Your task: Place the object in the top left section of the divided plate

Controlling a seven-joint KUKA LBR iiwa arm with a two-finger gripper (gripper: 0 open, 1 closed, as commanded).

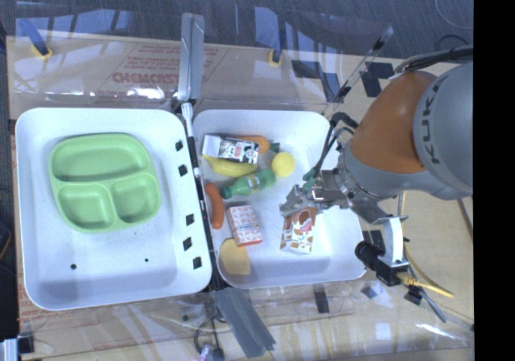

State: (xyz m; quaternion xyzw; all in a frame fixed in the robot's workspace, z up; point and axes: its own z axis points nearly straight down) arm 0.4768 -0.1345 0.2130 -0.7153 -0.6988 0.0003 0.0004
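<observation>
A green divided plate [103,181] is sitting in the left bin [48,271]; the gripper [304,203] is reaching into the right bin [338,267], pressing down on a small carton [298,234]; whether its claw is wide, narrow or gripping cannot be told; a banana [229,166], lemon [282,164] and green bottle [249,184] are lying nearby.
</observation>
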